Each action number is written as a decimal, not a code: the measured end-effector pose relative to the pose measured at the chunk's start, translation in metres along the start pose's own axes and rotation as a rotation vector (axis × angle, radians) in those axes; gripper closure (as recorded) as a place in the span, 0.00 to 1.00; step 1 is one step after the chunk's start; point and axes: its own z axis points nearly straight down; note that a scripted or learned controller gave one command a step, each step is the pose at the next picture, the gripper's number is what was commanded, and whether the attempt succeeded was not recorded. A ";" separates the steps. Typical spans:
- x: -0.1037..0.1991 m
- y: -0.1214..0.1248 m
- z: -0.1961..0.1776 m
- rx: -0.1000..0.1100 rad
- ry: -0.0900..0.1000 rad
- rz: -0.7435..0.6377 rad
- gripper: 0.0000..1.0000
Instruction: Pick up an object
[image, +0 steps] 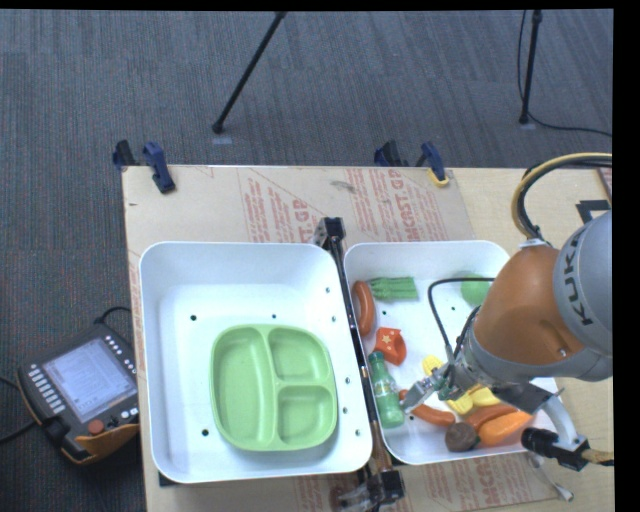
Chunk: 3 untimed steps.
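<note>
While the arm (545, 310) reaches into the right bin (420, 252), its fingers (432, 385) hang over a carrot (432, 414) beside a green bottle (385, 392); I cannot tell their state.

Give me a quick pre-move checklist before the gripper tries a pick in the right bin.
1. Gripper over the right white bin: ok, low over its front half.
2. Objects in reach: ok, a green plastic bottle and an orange carrot-shaped toy lie next to it.
3. Something already held: cannot tell, the fingers are too small and cluttered to read.
4. Target separation: not ok, the yellow, orange and brown pieces are crowded together under the wrist.
5. Left white bin: ok, the light green divided plastic tray lies flat inside, away from the arm.
6. Black cable looping over the right bin: cannot tell if it will snag.
</note>
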 end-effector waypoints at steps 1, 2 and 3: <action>0.000 -0.001 0.000 0.000 0.000 -0.086 0.00; 0.006 -0.004 0.005 0.017 0.015 0.507 0.00; 0.007 -0.004 -0.004 0.020 0.020 0.506 1.00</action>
